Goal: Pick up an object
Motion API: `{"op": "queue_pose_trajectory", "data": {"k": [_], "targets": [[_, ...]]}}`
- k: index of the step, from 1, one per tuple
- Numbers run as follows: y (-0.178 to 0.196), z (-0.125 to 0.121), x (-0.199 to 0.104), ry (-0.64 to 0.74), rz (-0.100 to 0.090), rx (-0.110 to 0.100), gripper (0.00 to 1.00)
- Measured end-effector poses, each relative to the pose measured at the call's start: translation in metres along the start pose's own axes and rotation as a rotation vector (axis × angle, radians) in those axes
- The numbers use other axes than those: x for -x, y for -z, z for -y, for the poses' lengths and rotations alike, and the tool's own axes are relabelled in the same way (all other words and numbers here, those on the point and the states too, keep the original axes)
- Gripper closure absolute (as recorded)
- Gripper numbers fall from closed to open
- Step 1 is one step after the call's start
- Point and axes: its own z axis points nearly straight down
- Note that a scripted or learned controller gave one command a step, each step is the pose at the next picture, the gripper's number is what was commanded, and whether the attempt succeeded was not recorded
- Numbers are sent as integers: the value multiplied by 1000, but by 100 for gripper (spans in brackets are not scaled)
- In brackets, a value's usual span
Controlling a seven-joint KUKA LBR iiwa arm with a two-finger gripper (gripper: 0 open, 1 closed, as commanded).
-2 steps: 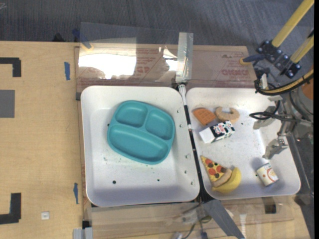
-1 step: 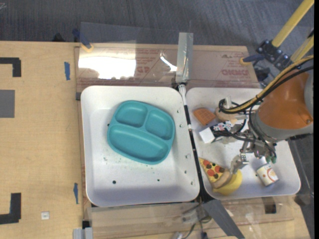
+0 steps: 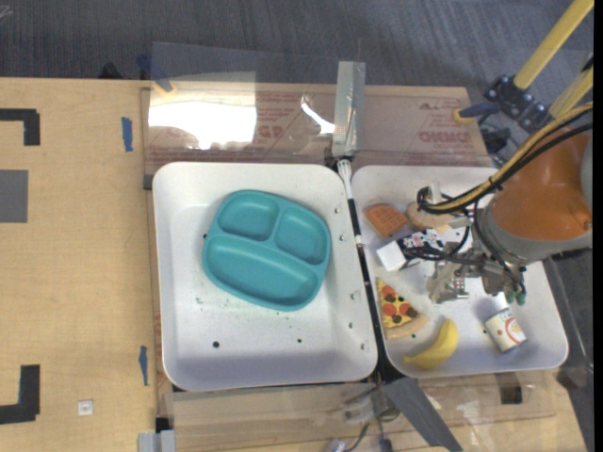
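Note:
In the right bin [image 3: 551,342] lie a pizza slice toy [image 3: 397,309], a yellow banana [image 3: 434,345], a small white cup with red marks [image 3: 505,330], an orange waffle-like piece [image 3: 384,218] and a white and black packet [image 3: 405,249]. My gripper [image 3: 450,282] hangs low over the middle of this bin, between the pizza slice and the cup, just above the banana. Nothing shows between its fingers. The grey arm with its orange band [image 3: 542,201] comes in from the right.
The left bin [image 3: 179,281] holds a teal divided plate [image 3: 268,249]. A metal divider post [image 3: 348,111] stands behind the gap between the bins. Cables loop near the wrist above the right bin's back half.

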Motion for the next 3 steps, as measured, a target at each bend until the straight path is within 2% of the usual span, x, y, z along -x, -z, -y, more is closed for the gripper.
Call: {"op": "queue_pose_trajectory", "data": {"k": [1,2,3], "targets": [[75,-116,-54,-467,-20,2,100],[92,-184,-48,-790,-22,-3,100],[63,-251,-66,-1094,-28,-11,100]]}}
